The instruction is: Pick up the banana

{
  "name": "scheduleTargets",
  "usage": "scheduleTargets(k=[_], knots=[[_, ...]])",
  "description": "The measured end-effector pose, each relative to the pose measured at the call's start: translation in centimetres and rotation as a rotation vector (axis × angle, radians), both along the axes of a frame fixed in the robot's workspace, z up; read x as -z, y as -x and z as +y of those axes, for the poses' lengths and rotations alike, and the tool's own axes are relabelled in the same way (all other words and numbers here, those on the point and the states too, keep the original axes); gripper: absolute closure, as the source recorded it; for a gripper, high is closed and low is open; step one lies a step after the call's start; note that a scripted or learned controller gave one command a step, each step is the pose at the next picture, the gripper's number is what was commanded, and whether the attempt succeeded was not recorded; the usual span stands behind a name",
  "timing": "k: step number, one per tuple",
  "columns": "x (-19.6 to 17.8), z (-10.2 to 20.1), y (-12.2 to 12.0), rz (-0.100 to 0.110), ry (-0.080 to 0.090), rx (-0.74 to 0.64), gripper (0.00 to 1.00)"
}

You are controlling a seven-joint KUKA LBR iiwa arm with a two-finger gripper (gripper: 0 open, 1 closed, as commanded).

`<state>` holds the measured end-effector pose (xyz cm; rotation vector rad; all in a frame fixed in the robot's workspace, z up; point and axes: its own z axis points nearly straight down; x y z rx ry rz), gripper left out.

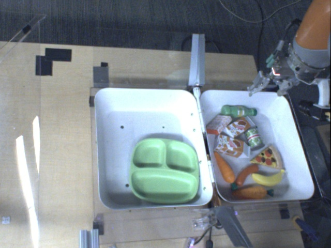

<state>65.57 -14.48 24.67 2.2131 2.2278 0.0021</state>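
A: Two shallow white bins side by side on a wooden bench [57,154]. Left bin [108,112] holding a green divided tray [165,170], three compartments, sitting toward the near right corner.

B: And the right bin [297,138]?

A: Crowded with toy food. Banana [268,178], yellow, lying flat near the front right corner, curved, tips pointing up and to the right. Just behind it, a pizza slice [269,157]. To its left, a carrot [224,167] lying at a slant, and a red-orange sausage-like piece [245,173] touching or nearly touching the banana's left end. Below those, an orange oblong piece [252,192] along the front wall.

B: Further back?

A: Green bottle [238,110] on its side near the rear wall. Small green can [253,137] tilted beside several printed snack packets [230,136] in the middle.

B: Gripper?

A: Up at the far right rear corner of the right bin, gripper [269,81] hanging over the rim, well apart from the banana. Fingers [257,85] spread apart, released, nothing between them. Orange band of the arm [315,27] at the upper right edge, grey wrist beneath.

B: Anything else around?

A: Black cable [248,10] looping across the dark floor behind the bench. Metal divider post [197,61] standing between the two bins at the rear.
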Motion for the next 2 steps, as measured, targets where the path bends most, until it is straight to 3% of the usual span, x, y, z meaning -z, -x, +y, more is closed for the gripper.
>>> scheduleTargets(k=[1,2], knots=[[10.2,-5.7,4.8,0.001,0.000,-0.005,0.00],[13.0,-4.6,9.9,0.001,-0.001,-0.009,0.00]])
